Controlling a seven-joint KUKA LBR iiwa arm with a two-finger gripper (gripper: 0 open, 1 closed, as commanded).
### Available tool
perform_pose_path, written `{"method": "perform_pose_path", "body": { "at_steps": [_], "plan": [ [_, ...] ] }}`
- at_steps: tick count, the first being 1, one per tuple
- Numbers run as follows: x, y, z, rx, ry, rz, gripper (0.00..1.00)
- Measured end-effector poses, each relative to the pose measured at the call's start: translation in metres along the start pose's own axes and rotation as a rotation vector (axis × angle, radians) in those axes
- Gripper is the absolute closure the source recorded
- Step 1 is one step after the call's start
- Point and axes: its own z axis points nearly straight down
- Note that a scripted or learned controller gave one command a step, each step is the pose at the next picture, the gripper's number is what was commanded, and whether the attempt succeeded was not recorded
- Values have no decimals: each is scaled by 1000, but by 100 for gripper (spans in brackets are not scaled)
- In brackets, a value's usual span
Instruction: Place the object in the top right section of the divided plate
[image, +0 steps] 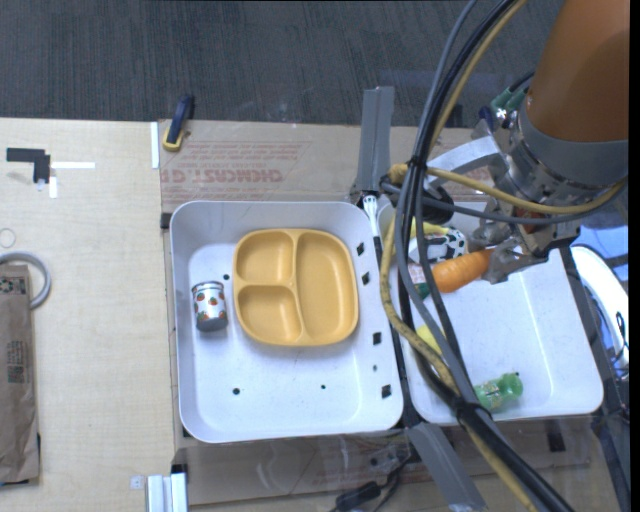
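Carrot (461, 271): in the right bin (540, 390), near its far left corner, its thick end at the pincer (497, 262), its tip toward the left bin (280, 400).
Pincer: its fingers seem to be closed on the carrot's thick end.
Divided plate (296, 286): yellow, in the far half of the left bin; a small can (209, 305) stands just beside its left edge.
Open room: bare bin floor along the near side of both bins, apart from a green item (499, 390) at the right bin's near edge.
Writing: red print on the cardboard (240, 165) beyond the left bin, upside down, not legible.
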Motion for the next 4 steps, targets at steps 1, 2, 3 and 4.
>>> {"method": "perform_pose_path", "body": {
  "at_steps": [1,2,3,4],
  "plan": [
    [1,0,-8,-6,-5,3,100],
    [3,1,-16,-13,-10,6,100],
    [4,1,-24,-19,-16,8,100],
    [5,1,-32,-25,-21,10,100]
  ]
}}
